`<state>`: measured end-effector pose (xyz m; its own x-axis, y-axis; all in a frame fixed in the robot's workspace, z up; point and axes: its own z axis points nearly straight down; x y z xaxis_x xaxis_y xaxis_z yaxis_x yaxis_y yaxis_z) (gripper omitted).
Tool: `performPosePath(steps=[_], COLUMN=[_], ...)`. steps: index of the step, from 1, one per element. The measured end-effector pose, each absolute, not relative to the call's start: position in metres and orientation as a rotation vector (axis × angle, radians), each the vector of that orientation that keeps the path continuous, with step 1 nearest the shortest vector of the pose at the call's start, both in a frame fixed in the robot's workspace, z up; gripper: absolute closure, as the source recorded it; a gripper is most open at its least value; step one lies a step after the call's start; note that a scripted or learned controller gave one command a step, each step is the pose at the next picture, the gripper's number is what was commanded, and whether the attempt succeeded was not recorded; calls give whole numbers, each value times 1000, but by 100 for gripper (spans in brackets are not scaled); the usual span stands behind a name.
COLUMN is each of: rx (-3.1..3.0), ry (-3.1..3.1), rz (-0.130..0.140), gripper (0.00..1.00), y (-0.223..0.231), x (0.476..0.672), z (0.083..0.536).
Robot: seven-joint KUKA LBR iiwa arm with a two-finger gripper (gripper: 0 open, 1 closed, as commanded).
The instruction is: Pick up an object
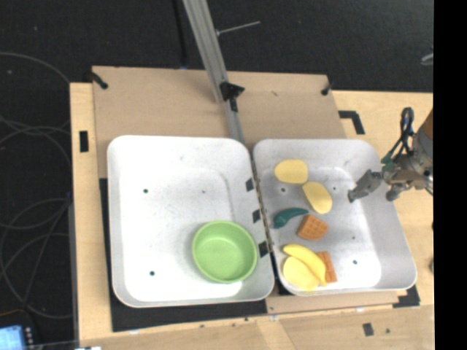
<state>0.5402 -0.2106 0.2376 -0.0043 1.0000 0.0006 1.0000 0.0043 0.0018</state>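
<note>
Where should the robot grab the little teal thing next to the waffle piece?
Probably at the thicker rounded end of the teal piece, coming straight down from above. It lies flat on the right bin floor, its tail tapers thin near the bin wall, and the waffle piece sits close on its lower right. The gripper hovers at the bin's right edge.

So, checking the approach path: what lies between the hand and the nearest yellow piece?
Bare white bin floor between the hand and the yellow piece, per the camera view.
</note>
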Motion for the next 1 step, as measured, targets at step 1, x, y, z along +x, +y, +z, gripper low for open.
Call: performPosePath(steps=[1], rx=[2217], ry=[2225], rz=[3], gripper=[0], y=[-210], x=[540], z=[238])
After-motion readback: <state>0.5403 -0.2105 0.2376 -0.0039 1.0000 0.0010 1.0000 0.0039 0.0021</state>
